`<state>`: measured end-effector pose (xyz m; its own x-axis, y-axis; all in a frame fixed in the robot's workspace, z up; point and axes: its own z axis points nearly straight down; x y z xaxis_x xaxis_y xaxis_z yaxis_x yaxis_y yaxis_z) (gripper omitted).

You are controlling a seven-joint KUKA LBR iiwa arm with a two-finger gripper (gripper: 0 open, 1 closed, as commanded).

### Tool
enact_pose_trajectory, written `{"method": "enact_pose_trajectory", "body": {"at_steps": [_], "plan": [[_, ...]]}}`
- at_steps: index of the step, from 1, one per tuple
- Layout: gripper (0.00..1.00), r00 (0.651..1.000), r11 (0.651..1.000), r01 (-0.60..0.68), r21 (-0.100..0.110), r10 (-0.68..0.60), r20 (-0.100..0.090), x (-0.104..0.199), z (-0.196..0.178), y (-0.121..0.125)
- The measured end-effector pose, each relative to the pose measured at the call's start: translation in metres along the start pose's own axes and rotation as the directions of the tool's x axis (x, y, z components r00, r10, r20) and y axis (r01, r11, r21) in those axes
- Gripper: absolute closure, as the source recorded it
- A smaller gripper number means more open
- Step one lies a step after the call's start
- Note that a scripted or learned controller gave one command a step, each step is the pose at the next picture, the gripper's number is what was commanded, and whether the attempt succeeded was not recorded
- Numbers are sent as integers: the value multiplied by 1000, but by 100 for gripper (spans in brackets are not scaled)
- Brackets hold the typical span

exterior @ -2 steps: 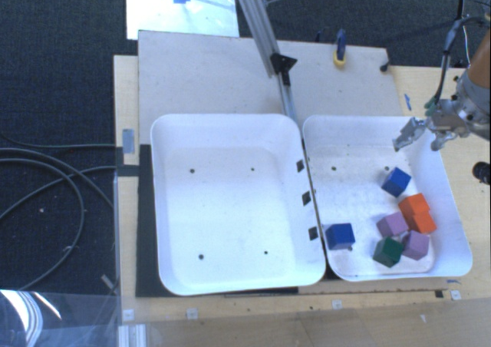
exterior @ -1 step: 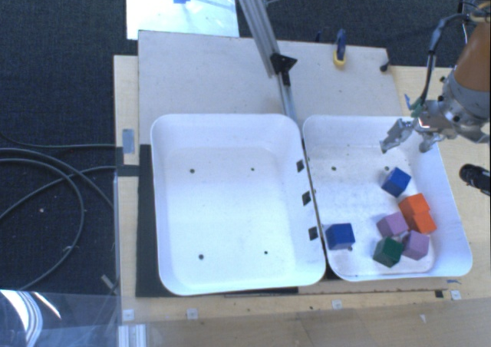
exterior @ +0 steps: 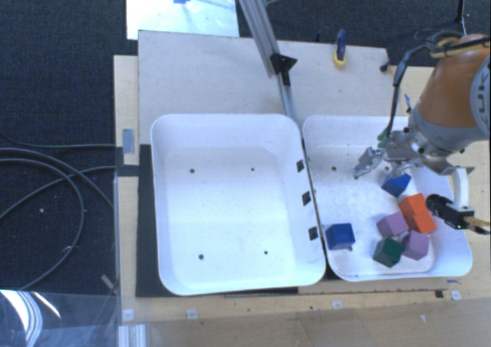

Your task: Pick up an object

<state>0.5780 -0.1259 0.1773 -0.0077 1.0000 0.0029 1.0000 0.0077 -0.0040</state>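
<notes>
The right bin [exterior: 349,265] holds several small blocks. A blue block [exterior: 397,184] lies just right of my gripper [exterior: 367,163], partly under the wrist. An orange block [exterior: 416,213], two purple blocks [exterior: 392,224] [exterior: 416,245] and a green block [exterior: 388,251] cluster near the bin's front right corner. Another blue block [exterior: 340,236] sits apart at the front left of that bin. My gripper hangs over the bare middle of the right bin, open, with nothing between its fingers.
The left bin [exterior: 165,184] stands beside the right one, sharing a raised middle rim [exterior: 305,184]. A slanted metal pole [exterior: 261,23] crosses the back of the bench. Cables [exterior: 46,184] lie on the floor at the left.
</notes>
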Motion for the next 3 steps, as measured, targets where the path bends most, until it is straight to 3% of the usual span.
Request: {"method": "enact_pose_trajectory", "body": {"at_steps": [1, 2, 3], "plan": [[0, 1000, 1000, 6, -4, -6, -2, 114, -13, -29], [0, 1000, 1000, 0, -15, 0, 2, 159, -214, -19], [0, 1000, 1000, -7, -17, 7, 4, 122, -313, -8]]}}
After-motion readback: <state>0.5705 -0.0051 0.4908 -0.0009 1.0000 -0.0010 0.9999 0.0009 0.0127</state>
